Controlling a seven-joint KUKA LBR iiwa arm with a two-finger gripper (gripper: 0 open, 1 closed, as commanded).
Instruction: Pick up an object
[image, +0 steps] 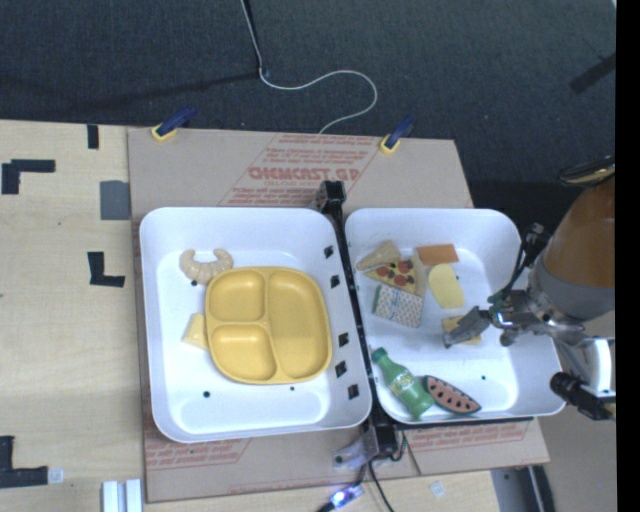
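My gripper (487, 331) hangs low over the right side of the right bin (500, 225), open, with nothing seen between its fingers. A small yellow piece (463, 323) lies at its left fingertip (455, 337). To the left of the gripper lie a yellow cheese block (446, 288), an orange block (437, 254), a pizza slice (390, 266) and a checkered cracker (398, 305). Near the bin's front rest a green bottle (400, 384) and a watermelon slice (452, 394).
The left bin (160, 300) holds a yellow divided plate (268, 324), a beige curled piece (203, 263) and a pale yellow wedge (194, 331). A black divider (346, 300) runs between the bins. The arm's orange band (590, 240) is at the right edge.
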